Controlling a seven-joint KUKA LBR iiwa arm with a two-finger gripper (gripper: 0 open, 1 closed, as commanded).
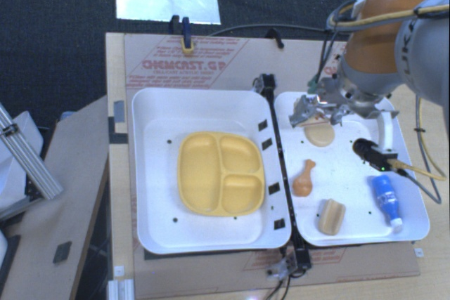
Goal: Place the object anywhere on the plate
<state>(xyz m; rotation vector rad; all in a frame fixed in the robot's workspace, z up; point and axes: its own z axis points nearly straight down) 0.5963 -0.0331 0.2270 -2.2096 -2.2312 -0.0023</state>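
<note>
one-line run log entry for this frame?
gripper: over right bin, above tan disc | plate: left bin, nothing on it | placement not yet done

This is looking like a robotics lab or test bench rather than a home or kitchen. A grey and orange robot arm (394, 31) is reaching in over a wooden bench (70, 151) where two shallow white bins (211, 105) are sitting side by side on a printed cardboard sheet (190, 60). Cables (415, 172) are trailing around the arm and across the right bin. An aluminium rail (28, 158) is lying at the left edge, dark carpet (56, 10) is covering the floor behind, and a clamp (187, 35) is gripping the board's far edge.
</note>
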